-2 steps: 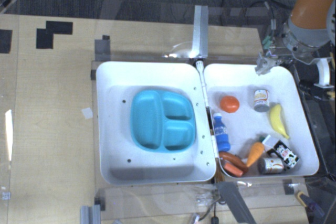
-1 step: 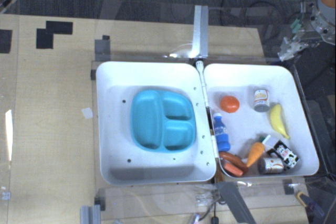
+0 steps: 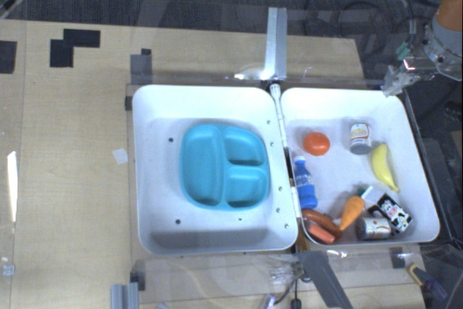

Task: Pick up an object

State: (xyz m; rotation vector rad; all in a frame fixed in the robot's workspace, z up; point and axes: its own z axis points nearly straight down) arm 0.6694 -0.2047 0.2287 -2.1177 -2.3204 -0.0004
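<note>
Tool (image 3: pixel 402 71), its opening impossible to tell, hangs beyond the right bin's (image 3: pixel 412 128) far corner, well apart from the banana (image 3: pixel 383 167).

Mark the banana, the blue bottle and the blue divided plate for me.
banana (image 3: pixel 383 166): camera view, middle of its curved body.
blue bottle (image 3: pixel 305 189): camera view, on its label.
blue divided plate (image 3: pixel 206 164): camera view, floor of the large left compartment.

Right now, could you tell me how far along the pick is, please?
Nothing looks done yet. The tool hovers above the right bin's far corner, holding nothing visible. The tomato, banana and blue bottle lie untouched; choosing, descending and grasping remain.
</note>
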